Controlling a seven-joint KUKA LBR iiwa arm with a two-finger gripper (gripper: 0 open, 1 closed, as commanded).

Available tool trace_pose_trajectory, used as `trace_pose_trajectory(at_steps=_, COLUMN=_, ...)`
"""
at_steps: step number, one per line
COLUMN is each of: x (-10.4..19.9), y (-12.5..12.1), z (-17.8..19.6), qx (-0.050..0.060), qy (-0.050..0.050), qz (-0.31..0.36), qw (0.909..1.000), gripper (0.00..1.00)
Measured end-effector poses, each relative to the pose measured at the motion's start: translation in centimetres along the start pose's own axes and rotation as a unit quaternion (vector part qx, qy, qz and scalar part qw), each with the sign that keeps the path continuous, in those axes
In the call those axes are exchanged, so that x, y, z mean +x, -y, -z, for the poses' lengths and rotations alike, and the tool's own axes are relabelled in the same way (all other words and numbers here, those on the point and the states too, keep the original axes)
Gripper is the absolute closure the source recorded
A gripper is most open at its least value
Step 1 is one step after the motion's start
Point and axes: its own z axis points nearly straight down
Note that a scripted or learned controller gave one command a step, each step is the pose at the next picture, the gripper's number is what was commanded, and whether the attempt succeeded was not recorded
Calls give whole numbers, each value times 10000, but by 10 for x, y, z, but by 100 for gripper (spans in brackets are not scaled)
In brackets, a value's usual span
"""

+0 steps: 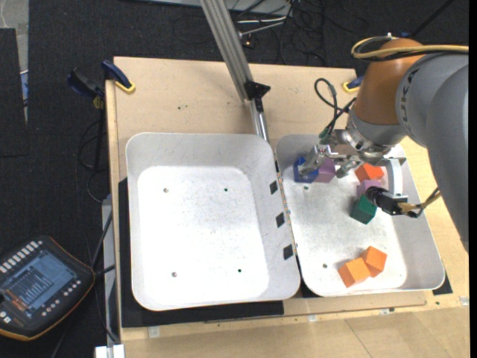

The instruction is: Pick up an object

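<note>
My gripper hangs low over the far left part of the right bin. Directly under it lies a purple block, with a blue block touching its left side. The view does not show whether the purple block is held. An orange-red block lies just right of the gripper. A green block sits further toward the front, with a small purple piece behind it. Two orange blocks rest close together near the bin's front edge.
The left bin stands beside the right one, their rims meeting along a seam with black clips. A metal post slants in from the back, ending near the bins' far corner. A teach pendant lies off the bench at the left.
</note>
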Motion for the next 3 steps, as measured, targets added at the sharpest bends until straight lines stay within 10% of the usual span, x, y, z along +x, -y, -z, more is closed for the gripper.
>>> trace_pose_trajectory(at_steps=1, x=0, y=-2, z=-31, qx=-49, qy=6, qz=-9, qw=10000, gripper=0)
trace_pose_trajectory(at_steps=2, x=0, y=-2, z=-21, qx=-53, qy=6, qz=-8, qw=10000, gripper=100)
trace_pose_trajectory(at_steps=3, x=-1, y=-2, z=21, qx=-37, qy=0, qz=-4, qw=10000, gripper=100)
